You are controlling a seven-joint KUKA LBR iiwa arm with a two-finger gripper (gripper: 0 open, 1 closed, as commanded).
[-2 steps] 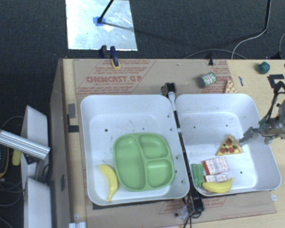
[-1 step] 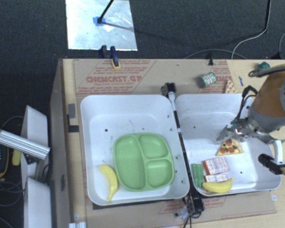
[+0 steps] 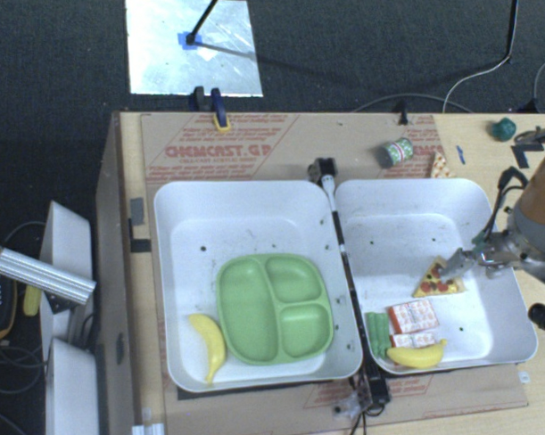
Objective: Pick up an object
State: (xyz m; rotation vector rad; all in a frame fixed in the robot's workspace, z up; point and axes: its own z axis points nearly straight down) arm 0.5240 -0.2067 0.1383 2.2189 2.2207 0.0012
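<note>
The bench (image 3: 279, 141) carries two white bins, the left bin (image 3: 179, 215) and the right bin (image 3: 468, 201), set side by side and touching along a central divider. The left bin holds a green divided plate (image 3: 274, 307) with a banana (image 3: 208, 344) lying just beside its lower left edge. The arm (image 3: 536, 216) comes in from the right over the right bin, and its gripper (image 3: 457, 264) is low, right at a small pizza slice toy (image 3: 437, 280). Whether the gripper is spread or closed cannot be told from here, nor whether it has the slice. Near the front wall lie a red and white box (image 3: 412, 317), a second banana (image 3: 417, 354) and a green piece (image 3: 376, 332). Judging by this, the pick is at the approach or grasp stage: nothing is lifted yet, so closing and raising remain.
</note>
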